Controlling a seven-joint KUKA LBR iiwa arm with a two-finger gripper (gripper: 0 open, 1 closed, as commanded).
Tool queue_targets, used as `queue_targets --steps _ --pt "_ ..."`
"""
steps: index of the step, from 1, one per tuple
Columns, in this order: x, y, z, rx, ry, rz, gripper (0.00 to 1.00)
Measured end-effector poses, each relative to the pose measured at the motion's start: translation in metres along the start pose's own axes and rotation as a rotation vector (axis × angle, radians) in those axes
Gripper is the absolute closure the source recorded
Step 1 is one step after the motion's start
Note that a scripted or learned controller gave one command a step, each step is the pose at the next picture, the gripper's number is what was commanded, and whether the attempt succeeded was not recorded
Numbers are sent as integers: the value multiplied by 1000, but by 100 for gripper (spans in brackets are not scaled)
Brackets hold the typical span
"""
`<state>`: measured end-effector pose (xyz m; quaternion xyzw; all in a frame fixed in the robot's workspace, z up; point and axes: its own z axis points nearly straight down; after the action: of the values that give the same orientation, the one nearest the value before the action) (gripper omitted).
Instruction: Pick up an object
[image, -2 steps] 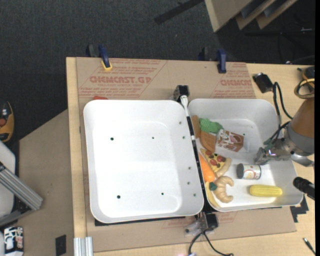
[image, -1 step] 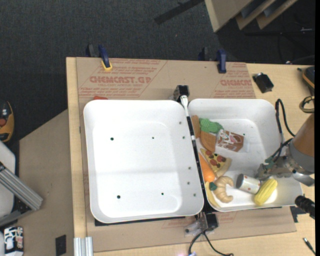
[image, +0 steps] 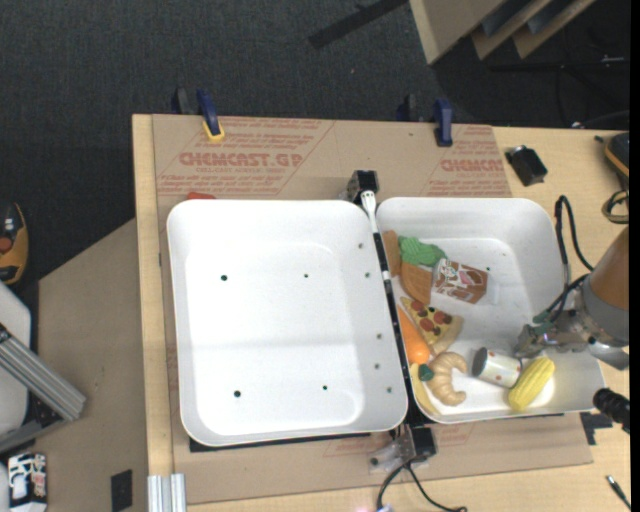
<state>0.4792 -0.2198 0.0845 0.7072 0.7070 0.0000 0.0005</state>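
Arm (image: 612, 285): grey, reaching in from the right edge, bent down over the right side of the right bin.
Gripper (image: 532, 338): low inside the right bin, near its right wall, just above and beside the corn cob. How far its fingers are spread I cannot tell — they are small and dark against the bin, and nothing is seen held between them.
Right bin (image: 470, 215): shallow, white, holding all the toy food, which is crowded along its left wall and near edge.
Corn cob (image: 531, 384): yellow, lying tilted at the near right corner, closest of all to the gripper.
Small cylinder (image: 494, 366): white with a dark end, just left of the corn cob.
Croissant (image: 446, 378): tan, in the near left corner.
Carrot (image: 414, 340): orange, lying along the left wall.
Pizza slice (image: 434, 320): beside the carrot, towards the middle.
Carton (image: 460, 282): white and red-brown, further back — a green item (image: 420, 250) lies just beyond it.
Left bin (image: 275, 225): white, touching the right bin along the middle.
Bench (image: 150, 200): brown board with printed lettering, two blue clamps (image: 210, 112) at its far edge.
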Motion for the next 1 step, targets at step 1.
queue_targets --steps 1 --pt "-4 0 0 -1 0 -1 100"
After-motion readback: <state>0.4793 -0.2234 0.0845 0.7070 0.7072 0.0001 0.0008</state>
